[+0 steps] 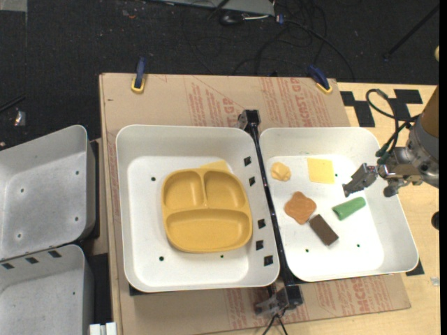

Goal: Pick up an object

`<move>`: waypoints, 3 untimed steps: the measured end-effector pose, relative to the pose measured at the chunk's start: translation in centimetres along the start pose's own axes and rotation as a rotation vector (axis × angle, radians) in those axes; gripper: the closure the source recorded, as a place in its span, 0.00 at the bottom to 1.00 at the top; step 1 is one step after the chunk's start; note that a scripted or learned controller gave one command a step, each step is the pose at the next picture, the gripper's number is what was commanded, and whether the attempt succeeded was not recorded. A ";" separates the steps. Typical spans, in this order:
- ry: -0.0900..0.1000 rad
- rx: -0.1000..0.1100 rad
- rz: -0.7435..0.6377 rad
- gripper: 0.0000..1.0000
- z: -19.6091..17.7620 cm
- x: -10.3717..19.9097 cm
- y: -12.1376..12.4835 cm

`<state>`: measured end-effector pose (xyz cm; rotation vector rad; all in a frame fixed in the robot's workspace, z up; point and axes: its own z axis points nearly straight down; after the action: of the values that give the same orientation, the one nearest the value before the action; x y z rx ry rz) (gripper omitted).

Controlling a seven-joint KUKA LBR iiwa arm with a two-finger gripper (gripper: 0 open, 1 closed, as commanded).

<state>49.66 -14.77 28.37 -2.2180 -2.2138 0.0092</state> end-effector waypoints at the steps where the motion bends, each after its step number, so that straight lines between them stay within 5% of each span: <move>1: -0.002 -0.009 -0.003 0.00 -0.5 0.0 0.2; 3: 0.000 -0.003 0.000 0.00 10.0 -0.2 -1.1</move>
<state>48.44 -14.91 18.33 -2.2194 -2.2154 0.0049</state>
